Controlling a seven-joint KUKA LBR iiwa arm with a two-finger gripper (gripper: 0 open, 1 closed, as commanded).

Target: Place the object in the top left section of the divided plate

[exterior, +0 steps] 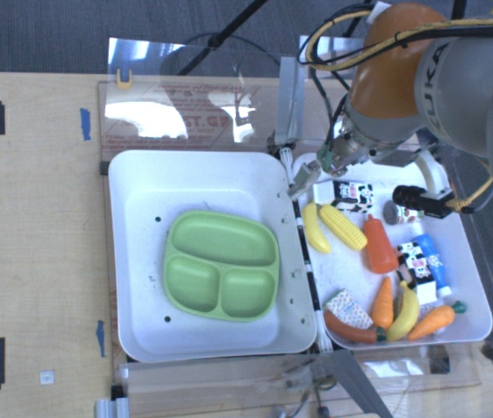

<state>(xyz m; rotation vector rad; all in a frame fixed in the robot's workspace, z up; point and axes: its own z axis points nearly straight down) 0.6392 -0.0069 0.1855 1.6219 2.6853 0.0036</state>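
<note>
The wooden bench (pixel 37 259) bears two white bins (pixel 133 233) side by side.

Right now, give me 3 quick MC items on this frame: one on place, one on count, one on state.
1. Where is the green divided plate?
A. left bin
B. right bin
C. on the bench outside the bins

2. How many sections does the plate have?
A. two
B. three
C. four

3. What lies in the plate's sections?
A. a corn cob
B. a carrot
C. nothing

Answers:
1 A, the plate sits in the left bin.
2 B, one long section and two smaller ones show.
3 C, all sections are bare; the corn cob and the carrot lie in the right bin, with the gripper at that bin's upper left corner.
</note>
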